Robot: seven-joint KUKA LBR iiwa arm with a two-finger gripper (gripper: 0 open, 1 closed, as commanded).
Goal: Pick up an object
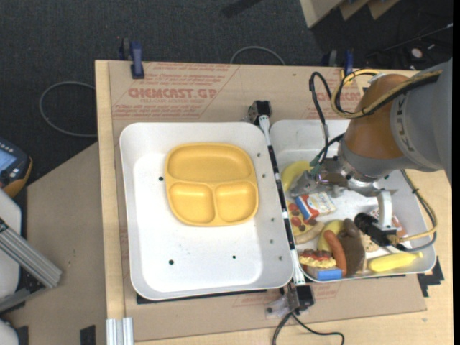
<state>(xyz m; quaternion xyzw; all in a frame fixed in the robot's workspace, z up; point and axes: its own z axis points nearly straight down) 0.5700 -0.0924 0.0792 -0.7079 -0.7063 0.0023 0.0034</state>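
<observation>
The right bin (424, 214) holds a heap of toy food. A yellow piece (294, 172) lies by its left wall, with a red, white and blue packet (310, 207) and a pizza slice (302, 226) in front of it. A hot dog (334, 249), a brown sausage (352, 246) and a banana (392, 262) lie along the front. My gripper (310, 183) is low in the bin, just right of the yellow piece and above the packet. I see nothing held in it.
A yellow divided plate (211, 182) sits in the left bin (144, 214). The black divider rail (277, 192) runs between the bins. The grey arm with its orange band (381, 121) covers the right bin's back right part.
</observation>
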